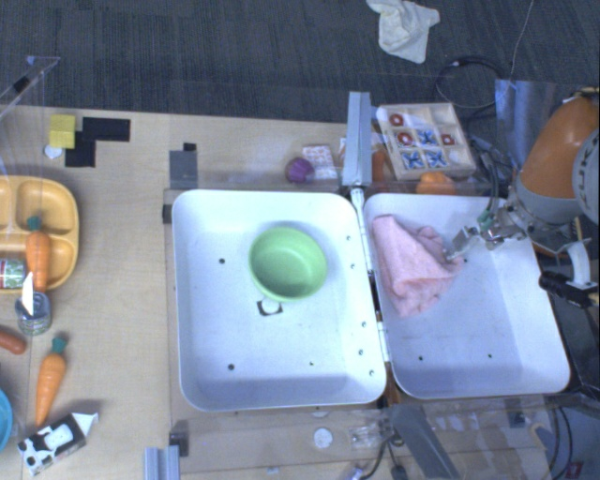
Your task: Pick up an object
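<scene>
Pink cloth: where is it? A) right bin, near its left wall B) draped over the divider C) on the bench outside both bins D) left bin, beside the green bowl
A: the pink cloth lies inside the right bin, against its left side; the green bowl sits alone in the left bin.

Bench [122,309]: pale wood-look top, evenly lit, no hard shadows. Dark grey carpet floor [234,47] runs along bench's far edge; crumpled white rag [405,28] lies on it w/ black cables [469,70] near far right corner. Far left corner: clear acrylic panel [28,80], yellow block [62,131] beside black blocks [98,136]. Left edge: yellow divided tray [56,202], toy carrots [49,375]. Near left corner: small cow-print carton [54,441]. Far edge, mid: purple ball [299,170], tic-tac-toe board [424,139].
</scene>
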Controlling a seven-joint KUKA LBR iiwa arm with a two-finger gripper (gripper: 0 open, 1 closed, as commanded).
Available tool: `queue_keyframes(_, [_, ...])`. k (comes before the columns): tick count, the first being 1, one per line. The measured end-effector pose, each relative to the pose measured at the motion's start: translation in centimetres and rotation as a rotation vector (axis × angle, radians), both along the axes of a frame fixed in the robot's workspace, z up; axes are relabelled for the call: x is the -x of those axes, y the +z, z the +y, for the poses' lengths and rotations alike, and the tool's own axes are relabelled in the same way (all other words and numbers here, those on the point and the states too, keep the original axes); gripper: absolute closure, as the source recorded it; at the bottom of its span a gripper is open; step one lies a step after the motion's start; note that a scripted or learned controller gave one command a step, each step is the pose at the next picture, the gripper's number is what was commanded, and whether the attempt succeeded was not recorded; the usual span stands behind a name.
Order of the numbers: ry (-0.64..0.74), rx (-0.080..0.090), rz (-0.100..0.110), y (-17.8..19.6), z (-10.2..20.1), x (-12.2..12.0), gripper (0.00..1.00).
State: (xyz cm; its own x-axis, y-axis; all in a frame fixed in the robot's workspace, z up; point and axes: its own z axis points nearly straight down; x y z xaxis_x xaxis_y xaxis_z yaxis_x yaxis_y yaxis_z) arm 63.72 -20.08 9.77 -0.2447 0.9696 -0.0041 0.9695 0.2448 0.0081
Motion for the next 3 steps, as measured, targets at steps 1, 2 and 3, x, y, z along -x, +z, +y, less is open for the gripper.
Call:
queue_keyframes(1, [0.153, 0.002, -0.004, -0.8, 3.0, 1.4, 0.00])
queue_keyframes(2, [0.230, 0.002, -0.008, -0.7, 10.1, 2.7, 0.00])
queue_keyframes(3, [0.178, 0.004, -0.004, 13.9, 5.0, 7.1, 0.00])
